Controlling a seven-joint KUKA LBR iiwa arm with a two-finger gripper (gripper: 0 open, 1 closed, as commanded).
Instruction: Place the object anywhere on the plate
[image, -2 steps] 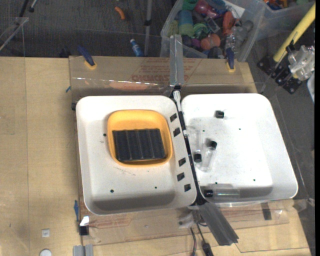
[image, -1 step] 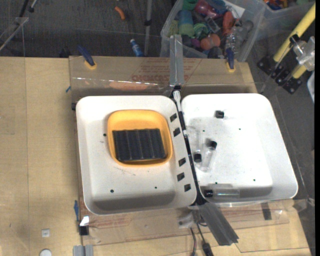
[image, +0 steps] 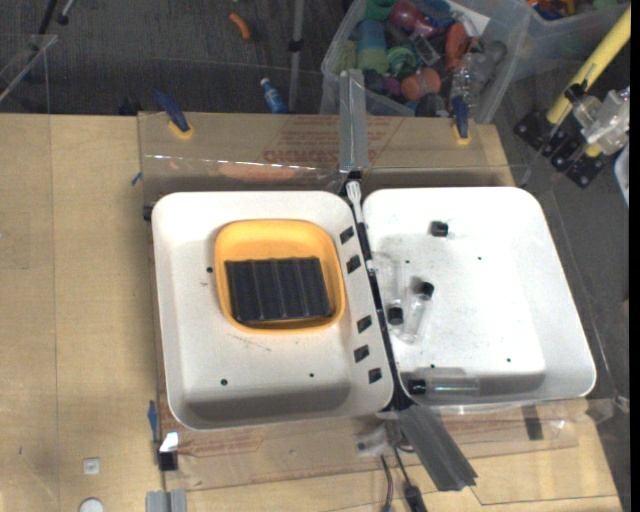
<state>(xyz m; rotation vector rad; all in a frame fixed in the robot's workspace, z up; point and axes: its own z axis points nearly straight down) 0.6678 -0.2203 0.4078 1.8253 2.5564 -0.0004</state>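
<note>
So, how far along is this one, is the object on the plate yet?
Looks done: the black ridged block lies flat on the orange plate in the left bin, within its rim. Nothing visibly under way. Left: likely nothing; small clear and black bits lie in the right bin, but whether they count I cannot tell.

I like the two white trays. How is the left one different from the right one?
The left tray holds a yellow plate with a dark ridged block on it; the right tray holds a few small clear and black bits. The left tray's load is big, the right tray's tiny. Both are shallow, white and rounded.
</note>
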